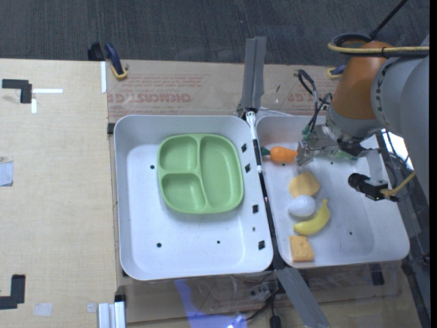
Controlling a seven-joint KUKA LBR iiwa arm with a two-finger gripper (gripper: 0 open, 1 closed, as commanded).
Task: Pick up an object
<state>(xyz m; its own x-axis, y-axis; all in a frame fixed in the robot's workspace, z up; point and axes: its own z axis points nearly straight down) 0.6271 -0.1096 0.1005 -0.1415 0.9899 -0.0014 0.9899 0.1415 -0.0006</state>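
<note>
The carrot (283, 154), a small orange piece with a green end, lies on the floor of the right bin (362, 241), near that bin's far left corner and close to the divider where the two bins meet. The tool (302, 153) hangs right at the carrot's right end, just touching or just beside it; which of the two cannot be told, and nothing shows between its fingers. Whether the tool is wide or narrow cannot be told either, as cables and the wrist cover it.

Nearer the camera than the carrot lies a pale yellow lump (304, 183), and just beyond that, touching it, a white ball (301, 206). A banana (315, 219) curves along the ball's right and near side, in contact with it. Farther from the carrot still, by the right bin's near wall, sits an orange-yellow block (301, 249), apart from the banana.

To the right of the carrot, the grey arm (403, 94) with its orange band (356, 87) reaches over the bin's far right part, and a black part (365, 185) on a cable hangs above the bin floor.

Left of the carrot, across the divider, the left bin (136, 244) holds a green divided plate (201, 173) with three compartments, lying flat in its far half. Both bins rest on the bench (54, 203).
</note>
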